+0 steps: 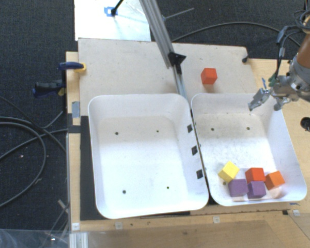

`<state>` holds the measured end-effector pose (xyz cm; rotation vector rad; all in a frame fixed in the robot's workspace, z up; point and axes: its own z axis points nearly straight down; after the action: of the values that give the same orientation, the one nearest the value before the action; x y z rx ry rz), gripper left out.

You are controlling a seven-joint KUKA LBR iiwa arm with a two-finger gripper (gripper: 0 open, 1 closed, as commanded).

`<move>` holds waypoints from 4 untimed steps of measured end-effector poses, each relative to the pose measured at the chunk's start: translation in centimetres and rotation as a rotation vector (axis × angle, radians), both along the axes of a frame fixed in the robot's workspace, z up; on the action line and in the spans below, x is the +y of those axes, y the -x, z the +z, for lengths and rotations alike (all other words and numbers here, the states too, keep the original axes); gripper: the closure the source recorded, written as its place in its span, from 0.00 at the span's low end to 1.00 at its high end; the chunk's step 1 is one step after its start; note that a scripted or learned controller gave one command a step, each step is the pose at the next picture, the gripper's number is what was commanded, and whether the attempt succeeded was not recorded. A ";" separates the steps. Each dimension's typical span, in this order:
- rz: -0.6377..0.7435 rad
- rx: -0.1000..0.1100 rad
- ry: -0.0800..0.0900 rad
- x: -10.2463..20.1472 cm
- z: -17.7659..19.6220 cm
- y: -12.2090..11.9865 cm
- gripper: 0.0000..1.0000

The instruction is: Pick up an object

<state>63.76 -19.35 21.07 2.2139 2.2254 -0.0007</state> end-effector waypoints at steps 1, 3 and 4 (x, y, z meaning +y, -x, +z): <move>0.002 0.004 -0.004 5.2 -0.3 6.1 0.00; -0.001 -0.010 0.001 8.1 -11.9 15.0 0.00; -0.002 -0.010 0.001 8.1 -11.9 15.0 0.00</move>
<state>48.77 -11.23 9.15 2.2110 2.2173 0.0091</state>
